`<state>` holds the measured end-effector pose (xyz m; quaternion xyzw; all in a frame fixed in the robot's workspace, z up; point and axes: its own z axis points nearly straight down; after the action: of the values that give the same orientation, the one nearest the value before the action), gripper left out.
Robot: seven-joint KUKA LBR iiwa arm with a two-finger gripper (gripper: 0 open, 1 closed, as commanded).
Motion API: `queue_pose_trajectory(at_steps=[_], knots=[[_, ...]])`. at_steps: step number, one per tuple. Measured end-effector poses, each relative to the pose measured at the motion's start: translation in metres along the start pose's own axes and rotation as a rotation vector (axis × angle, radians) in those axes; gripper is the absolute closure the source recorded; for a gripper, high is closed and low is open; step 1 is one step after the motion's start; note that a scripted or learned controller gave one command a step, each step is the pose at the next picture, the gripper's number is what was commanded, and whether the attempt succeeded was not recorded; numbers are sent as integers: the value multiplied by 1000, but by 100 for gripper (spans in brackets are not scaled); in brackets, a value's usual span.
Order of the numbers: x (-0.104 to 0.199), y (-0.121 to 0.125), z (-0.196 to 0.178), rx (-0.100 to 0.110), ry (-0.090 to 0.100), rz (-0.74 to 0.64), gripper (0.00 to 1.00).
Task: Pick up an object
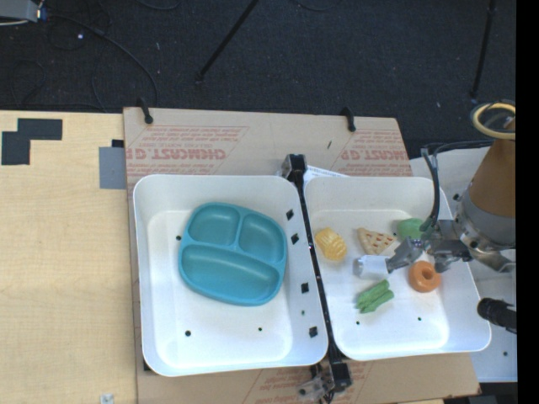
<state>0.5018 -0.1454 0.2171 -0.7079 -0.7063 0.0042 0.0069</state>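
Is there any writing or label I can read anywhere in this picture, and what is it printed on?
"CHEMCAST G.P", in red, upside down from this camera, on the brown board behind the left bin.
The same red print, tilted, on the board behind the right bin; only "G.P" is readable.
Faint red print on the board's front edge: too small to read.
The bins, the blue divided plate and the toy foods carry no text that I can read.

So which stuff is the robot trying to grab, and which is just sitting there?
For the job, in the right bin:
end effector
yellow corn piece
pizza slice
green pea pod
orange ring
small green piece

Just lying about:
teal divided plate in the left bin
cardboard sheet underneath
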Motion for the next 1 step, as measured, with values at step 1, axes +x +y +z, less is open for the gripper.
queue_pose_trajectory(at_steps=[1], knots=[[0,2,-6,-11,-2,-2,0]])
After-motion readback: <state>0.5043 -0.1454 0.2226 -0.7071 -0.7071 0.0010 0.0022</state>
